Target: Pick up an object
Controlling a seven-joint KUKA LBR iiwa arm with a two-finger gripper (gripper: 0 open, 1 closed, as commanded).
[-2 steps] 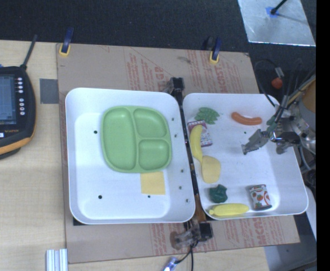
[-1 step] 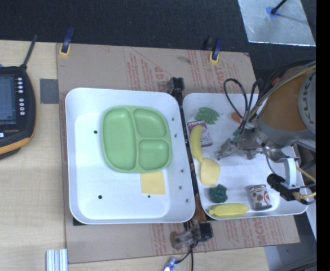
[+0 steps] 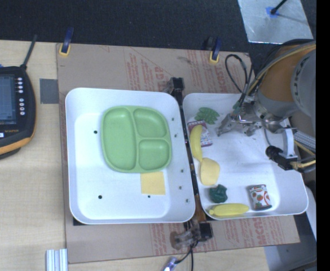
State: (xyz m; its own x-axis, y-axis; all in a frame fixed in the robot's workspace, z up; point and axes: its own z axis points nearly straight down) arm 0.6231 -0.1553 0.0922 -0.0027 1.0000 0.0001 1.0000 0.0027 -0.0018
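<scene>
My gripper [image 3: 236, 130] hangs over the back of the right bin [image 3: 291, 208], its metal fingers spread open with nothing between them. Just to its left lie a green leafy piece [image 3: 207, 115] and a yellow banana [image 3: 196, 143]. Nearer the front of that bin are a pale yellow lump [image 3: 209, 171], a dark green broccoli piece [image 3: 218, 193], a long yellow item [image 3: 228, 209] and a small red-and-white can [image 3: 259, 196]. The left bin [image 3: 80, 202] holds a green divided plate [image 3: 136, 138] and a flat yellow square [image 3: 153, 183].
The arm's grey body with its orange band [image 3: 283, 78] and black cables [image 3: 241, 75] crowd the right bin's back right corner. A teach pendant [image 3: 4, 112] rests on the bench at far left. Clamps [image 3: 212, 45] pin the cardboard sheet at the back.
</scene>
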